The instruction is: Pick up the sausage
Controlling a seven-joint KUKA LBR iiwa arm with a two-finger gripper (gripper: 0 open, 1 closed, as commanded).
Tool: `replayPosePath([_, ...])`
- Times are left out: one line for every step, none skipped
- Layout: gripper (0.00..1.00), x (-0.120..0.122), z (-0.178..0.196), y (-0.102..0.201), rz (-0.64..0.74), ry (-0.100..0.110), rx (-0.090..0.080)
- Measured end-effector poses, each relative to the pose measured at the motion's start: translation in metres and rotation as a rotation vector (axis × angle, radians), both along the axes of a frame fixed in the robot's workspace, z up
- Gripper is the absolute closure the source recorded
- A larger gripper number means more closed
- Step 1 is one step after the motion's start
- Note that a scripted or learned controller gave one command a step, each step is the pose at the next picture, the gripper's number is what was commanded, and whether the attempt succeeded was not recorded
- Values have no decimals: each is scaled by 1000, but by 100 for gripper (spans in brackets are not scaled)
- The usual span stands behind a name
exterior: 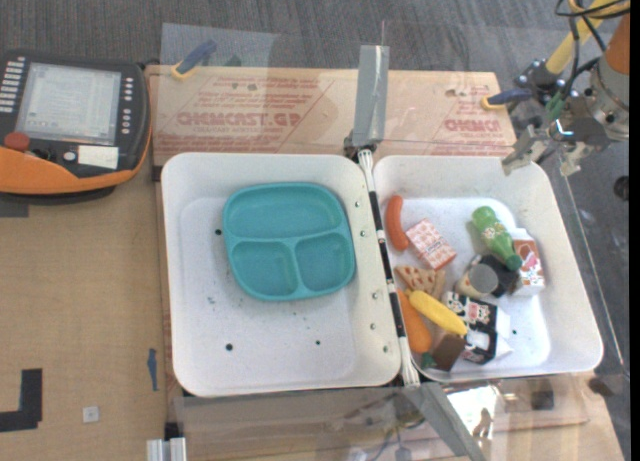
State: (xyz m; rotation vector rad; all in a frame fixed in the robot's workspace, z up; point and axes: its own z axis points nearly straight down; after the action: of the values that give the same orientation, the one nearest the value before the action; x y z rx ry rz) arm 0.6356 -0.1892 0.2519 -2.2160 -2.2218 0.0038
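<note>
Lying nearest in right bin (575,344): carrot (416,325), banana (437,311), dark packets. Mid-bin: cracker (420,278), red-white box (430,244), green bottle (491,230). Sausage (397,222) upright along left wall, touching nothing but floor. Left bin (190,349): teal tray (288,241). Farthest: hand (548,145) above far right corner, grip state cannot tell. Tablet (70,121) on desk (70,289), left.

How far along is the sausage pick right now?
Nothing looks done yet. The reddish-orange sausage lies at the left edge of the right shallow white bin, beside the small red-and-white carton. The end effector hangs above that bin's far right corner, well away from the sausage, with nothing visible between its fingers. Left: reaching over, lowering, gripping and lifting.
</note>
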Motion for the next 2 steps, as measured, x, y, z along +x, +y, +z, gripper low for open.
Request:
replayPosePath([0,32,-149,-6,73,1,1])
replayPosePath([0,-24,-153,78,-54,1,0])
